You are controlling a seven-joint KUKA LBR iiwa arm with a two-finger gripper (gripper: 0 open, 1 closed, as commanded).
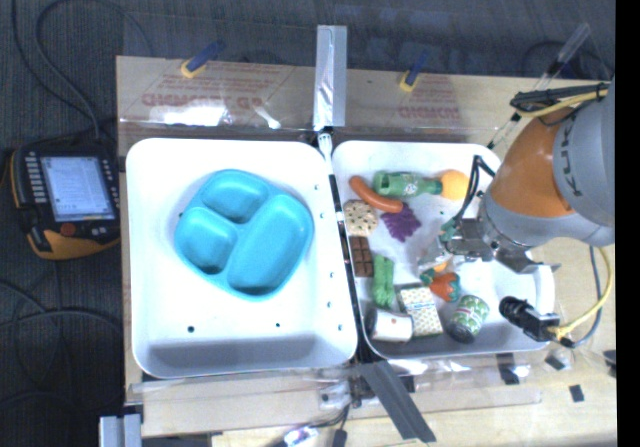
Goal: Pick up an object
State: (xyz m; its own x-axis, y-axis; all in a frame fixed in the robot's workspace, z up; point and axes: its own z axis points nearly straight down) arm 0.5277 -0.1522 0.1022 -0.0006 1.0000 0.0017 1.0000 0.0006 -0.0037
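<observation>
Camera view is taken from above at a slant, and the arm [560, 175] is seen reaching in from the right over the right bin [520, 153]. The gripper [447, 257] is lowered into the middle of that bin, among the toy food. Whether anything is clamped cannot be told, since the tips are blurred and partly hidden by the wrist.

The nearest candidate for picking is judged to be the small orange-and-green piece [442, 285], which is found just below the gripper, toward the bin's near edge, touching or almost touching it. Its long axis cannot be made out. A round green-and-white object [468, 313] is placed further toward the near right corner, beside a checkered block [421, 310].

On the other side, toward the divider between the bins, a purple cluster [402, 224] is seen just beside the gripper, and a green stick [383, 281] is laid with its long axis running from far edge to near edge. A sausage [377, 199], a green bottle-like piece [408, 183] and an orange ball [453, 182] are ranged along the far edge, well apart from the tips.

The left bin [150, 235] is occupied by a blue divided dish [243, 231].

A short drop toward the near edge is judged to be what the next move turns on.
</observation>
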